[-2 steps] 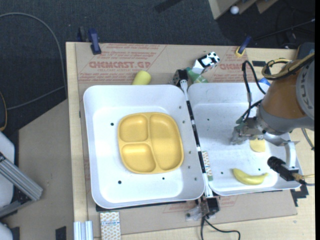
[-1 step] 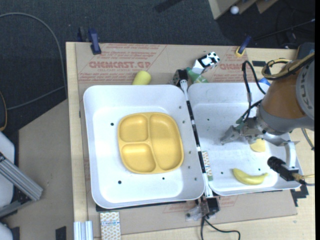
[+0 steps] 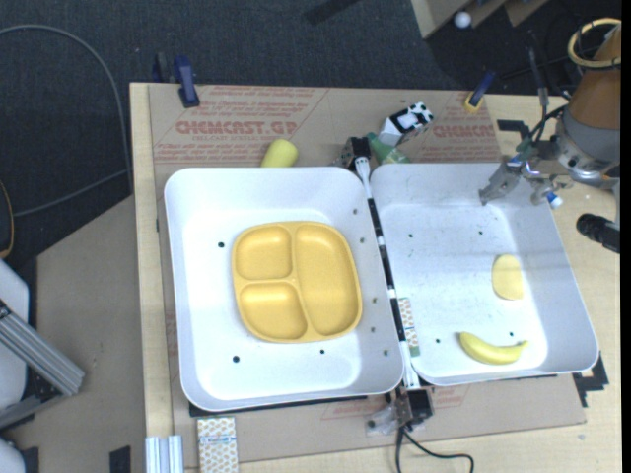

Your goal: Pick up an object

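Note:
A yellow banana (image 3: 491, 348) lies near the front edge of the right bin (image 3: 444, 264). A pale yellow flat round piece (image 3: 509, 277) rests a little behind it, toward the bin's right side. My gripper (image 3: 520, 194) hangs over the far right corner of the right bin, well behind both objects. Its two fingers (image 3: 491, 192) stand apart, open, with nothing between them. In the left bin (image 3: 197, 264) sits a yellow divided plate (image 3: 296, 281).
Outside the bins, on the cardboard behind them, lie a small yellow object (image 3: 280, 153) and a black-and-white toy (image 3: 407, 120). Blue clamps (image 3: 185, 82) hold the board at the back. A black hinge strip (image 3: 385, 264) runs between the two bins.

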Controlling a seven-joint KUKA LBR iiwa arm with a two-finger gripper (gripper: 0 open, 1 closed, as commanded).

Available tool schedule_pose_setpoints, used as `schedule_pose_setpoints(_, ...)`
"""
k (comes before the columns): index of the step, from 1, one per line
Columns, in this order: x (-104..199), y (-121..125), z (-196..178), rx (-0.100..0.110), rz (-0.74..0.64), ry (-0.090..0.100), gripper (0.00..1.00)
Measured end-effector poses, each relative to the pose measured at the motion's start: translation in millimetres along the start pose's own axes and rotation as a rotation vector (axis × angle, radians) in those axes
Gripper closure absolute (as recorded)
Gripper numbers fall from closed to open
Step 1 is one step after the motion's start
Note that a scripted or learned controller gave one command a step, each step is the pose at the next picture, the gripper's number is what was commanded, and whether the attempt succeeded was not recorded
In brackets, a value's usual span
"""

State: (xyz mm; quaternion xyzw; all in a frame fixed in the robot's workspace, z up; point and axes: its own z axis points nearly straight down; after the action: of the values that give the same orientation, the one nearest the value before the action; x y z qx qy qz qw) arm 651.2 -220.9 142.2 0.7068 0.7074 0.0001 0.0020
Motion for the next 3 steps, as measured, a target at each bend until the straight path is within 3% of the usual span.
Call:
schedule_pose_setpoints(1, -3, -55, 7, 0.004, 0.001, 0.003, 0.0)
schedule_pose_setpoints(2, 8, -98, 58, 0.006, 0.0, 0.005, 0.0)
schedule_pose_setpoints(3, 7, -97, 47, 0.002, 0.001, 0.002, 1.0)
